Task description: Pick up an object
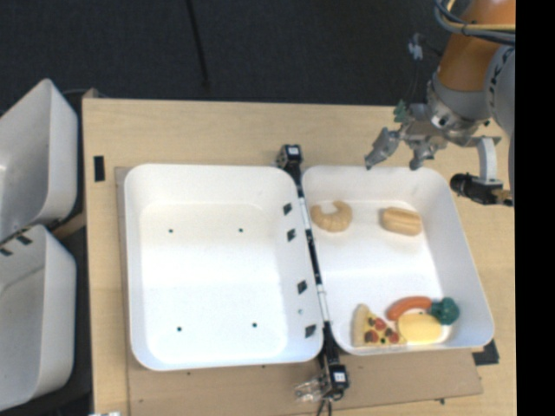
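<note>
My gripper (401,153) hangs above the far rim of the right bin (460,258), its two grey fingers spread apart with nothing between them. Below it in the bin lie a tan croissant (332,216) and a small bread roll (401,221), side by side near the far wall. At the bin's near right corner sit a pizza slice (374,327), an orange carrot with a green top (420,307) and a yellow piece (420,327), all close together.
The left bin (156,232) stands beside the right one, joined along a black-clipped seam (308,258). White containers (35,172) stand off the bench at the far left. The grey arm with its orange band (475,50) comes in from the upper right.
</note>
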Available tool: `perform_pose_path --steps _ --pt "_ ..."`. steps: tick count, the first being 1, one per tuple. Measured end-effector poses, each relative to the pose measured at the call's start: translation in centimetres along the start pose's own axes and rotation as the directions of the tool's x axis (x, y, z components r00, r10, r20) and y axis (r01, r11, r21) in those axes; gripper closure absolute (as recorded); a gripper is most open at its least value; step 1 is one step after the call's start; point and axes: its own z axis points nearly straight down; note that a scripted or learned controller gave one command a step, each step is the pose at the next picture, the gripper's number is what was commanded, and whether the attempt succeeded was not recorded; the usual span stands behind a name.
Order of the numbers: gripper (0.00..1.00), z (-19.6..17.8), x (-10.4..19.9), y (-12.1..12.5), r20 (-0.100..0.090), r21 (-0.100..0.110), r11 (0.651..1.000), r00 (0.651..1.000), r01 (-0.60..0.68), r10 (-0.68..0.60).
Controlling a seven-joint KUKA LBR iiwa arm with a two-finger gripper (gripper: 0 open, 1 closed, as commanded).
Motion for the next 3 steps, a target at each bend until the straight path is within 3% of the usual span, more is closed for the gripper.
perform_pose_path --steps 3 --pt "0.00 0.00 0.00 0.00 0.000 0.000 1.000 1.000 0.000 0.000"
